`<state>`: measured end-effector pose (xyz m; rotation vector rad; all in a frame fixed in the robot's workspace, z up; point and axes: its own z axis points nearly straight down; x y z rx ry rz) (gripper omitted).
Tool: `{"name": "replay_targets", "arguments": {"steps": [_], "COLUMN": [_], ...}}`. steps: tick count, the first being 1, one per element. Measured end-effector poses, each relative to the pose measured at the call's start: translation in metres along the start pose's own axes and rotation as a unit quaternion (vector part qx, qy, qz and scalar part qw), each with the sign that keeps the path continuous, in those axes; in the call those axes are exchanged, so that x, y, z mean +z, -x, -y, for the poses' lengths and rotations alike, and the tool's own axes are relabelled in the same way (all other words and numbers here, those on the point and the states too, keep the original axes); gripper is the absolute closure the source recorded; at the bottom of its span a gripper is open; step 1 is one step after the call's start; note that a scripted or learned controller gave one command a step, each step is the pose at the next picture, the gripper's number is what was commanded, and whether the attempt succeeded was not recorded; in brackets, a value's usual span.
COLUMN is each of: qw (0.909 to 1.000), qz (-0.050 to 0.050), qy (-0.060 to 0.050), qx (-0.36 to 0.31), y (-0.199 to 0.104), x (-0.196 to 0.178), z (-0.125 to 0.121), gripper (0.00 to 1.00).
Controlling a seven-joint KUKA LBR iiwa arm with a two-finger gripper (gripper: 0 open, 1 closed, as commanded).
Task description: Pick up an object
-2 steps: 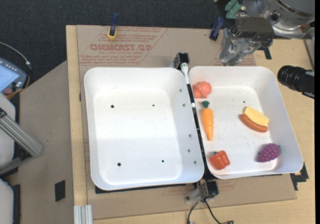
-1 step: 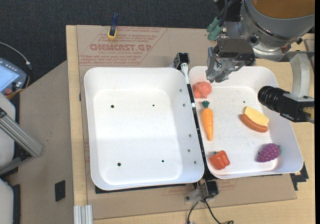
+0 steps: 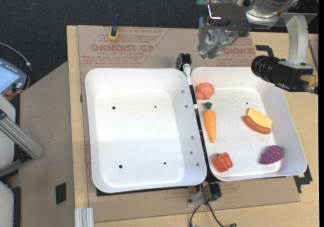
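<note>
Five toy foods scattered well apart in the right bin (image 3: 291,119), handy for a clean single grab: pink lump (image 3: 204,90), carrot (image 3: 210,125), bread slice (image 3: 258,120), grapes (image 3: 272,154), red pepper (image 3: 221,161). Gripper (image 3: 212,48) up above the bin's far edge over the counter (image 3: 152,43), holding nothing (open or closed: cannot tell), likely poised before descending, nearest the pink lump.

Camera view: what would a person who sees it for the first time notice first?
Probably the bright toy foods in the right white bin: an orange plastic carrot by its left wall, and a purple bunch of grapes near its lower right corner. Above that bin's far edge hangs the grey metal gripper.
</note>
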<state>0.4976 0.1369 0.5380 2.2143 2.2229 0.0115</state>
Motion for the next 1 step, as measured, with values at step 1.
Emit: {"name": "replay_targets", "arguments": {"steps": [1], "qw": [1.0], "qz": [0.002], "qy": [-0.009], "qx": [0.003], "y": [0.0054], "x": [0.0644], "z": [0.0201], "gripper": [1.0]}}
